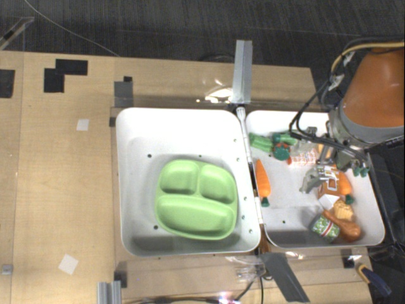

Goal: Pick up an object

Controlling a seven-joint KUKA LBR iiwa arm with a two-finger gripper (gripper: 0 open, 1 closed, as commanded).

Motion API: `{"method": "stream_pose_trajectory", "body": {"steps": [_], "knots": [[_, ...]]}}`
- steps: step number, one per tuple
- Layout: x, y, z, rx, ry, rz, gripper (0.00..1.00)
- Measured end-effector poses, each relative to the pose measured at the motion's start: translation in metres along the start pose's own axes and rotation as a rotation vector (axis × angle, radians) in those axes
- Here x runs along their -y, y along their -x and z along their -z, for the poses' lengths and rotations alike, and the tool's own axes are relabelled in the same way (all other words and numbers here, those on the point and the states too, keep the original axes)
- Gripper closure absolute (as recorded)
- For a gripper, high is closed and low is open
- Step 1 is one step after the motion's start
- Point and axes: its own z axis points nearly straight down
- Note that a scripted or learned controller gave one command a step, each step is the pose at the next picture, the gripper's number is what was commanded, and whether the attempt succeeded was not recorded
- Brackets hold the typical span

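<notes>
White plastic bins, two of them, stand side by side on the wooden bench. The left bin [133,170] holds one green divided tray [196,198] with three compartments. The right bin [281,217] holds several small toys: one carrot [262,178] at its left wall, one green piece [266,142] at the far side, and a few orange and brown items [338,220] near the right corner; I can read no writing. The gripper [319,173] hangs low over this bin; whether it is apart or together, I cannot tell.
</notes>
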Motion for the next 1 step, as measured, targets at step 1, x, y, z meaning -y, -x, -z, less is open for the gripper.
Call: {"method": "stream_pose_trajectory", "body": {"steps": [1], "knots": [[0.047,0.0081,-0.1365,0.002,0.0,0.039,0.0]]}}
